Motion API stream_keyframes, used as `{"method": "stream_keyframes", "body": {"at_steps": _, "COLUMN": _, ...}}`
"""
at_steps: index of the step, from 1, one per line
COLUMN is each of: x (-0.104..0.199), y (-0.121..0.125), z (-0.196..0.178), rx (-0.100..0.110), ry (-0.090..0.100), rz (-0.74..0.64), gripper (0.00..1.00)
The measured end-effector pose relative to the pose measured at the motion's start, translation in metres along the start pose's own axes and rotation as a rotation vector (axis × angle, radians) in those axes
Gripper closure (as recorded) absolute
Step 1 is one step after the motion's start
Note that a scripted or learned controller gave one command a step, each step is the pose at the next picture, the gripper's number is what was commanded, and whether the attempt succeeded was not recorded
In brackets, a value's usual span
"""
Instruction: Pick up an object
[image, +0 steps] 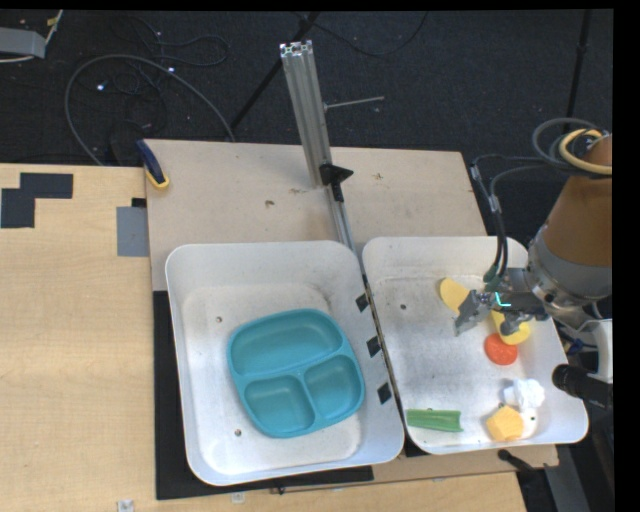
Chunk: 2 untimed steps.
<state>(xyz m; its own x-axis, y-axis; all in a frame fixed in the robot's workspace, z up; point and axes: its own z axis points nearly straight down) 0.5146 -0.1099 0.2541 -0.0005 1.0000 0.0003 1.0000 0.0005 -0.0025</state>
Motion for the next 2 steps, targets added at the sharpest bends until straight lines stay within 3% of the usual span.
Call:
{"method": "stream_keyframes", "body": {"at_steps": 1, "x": 0.0, "y": 0.0, "z": 0.0, "rx": -0.001, "ry": 0.0, "rz": 0.0, "gripper": 0.0}}
{"method": "stream_keyframes", "body": {"at_steps": 2, "x": 0.006, "y": 0.002, "z": 0.045, "rx": 0.006, "ry": 0.001, "rz": 0.0, "gripper": 0.0}}
